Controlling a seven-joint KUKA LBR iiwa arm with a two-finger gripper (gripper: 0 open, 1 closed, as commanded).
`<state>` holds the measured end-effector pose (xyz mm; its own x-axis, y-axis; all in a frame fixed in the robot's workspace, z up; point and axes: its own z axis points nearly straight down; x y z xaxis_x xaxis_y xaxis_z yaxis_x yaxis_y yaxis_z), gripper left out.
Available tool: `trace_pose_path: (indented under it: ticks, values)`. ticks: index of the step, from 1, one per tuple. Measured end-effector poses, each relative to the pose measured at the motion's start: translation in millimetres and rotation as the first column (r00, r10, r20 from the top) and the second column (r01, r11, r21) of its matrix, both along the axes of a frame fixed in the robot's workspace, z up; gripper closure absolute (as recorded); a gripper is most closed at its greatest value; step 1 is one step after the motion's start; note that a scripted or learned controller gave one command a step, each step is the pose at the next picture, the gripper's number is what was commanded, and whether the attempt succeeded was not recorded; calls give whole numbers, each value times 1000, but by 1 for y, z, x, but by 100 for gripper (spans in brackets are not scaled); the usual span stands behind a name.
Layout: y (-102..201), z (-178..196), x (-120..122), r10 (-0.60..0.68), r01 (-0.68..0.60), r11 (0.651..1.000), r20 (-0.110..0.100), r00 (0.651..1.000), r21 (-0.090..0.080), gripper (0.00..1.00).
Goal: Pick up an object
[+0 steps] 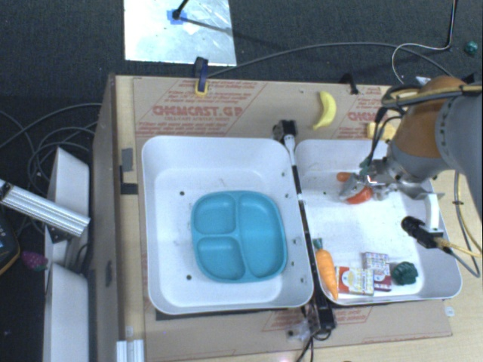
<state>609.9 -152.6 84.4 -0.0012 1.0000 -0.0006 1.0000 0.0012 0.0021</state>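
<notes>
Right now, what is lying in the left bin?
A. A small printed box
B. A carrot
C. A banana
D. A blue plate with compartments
D. The blue divided plate rests on the floor of the left bin; the carrot and the printed box are in the right bin, and the banana lies on the cardboard behind the bins.

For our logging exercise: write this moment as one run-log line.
gripper: low in right bin | at: orange-red object | grasp: unclear | carrot: untouched | blue plate: left bin
</notes>
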Motion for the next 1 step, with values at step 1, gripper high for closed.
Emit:
trace_pose_path:
  ticks: [1]
  values:
    - [0,11,1,1,-1,1000,2,1000,0,100]
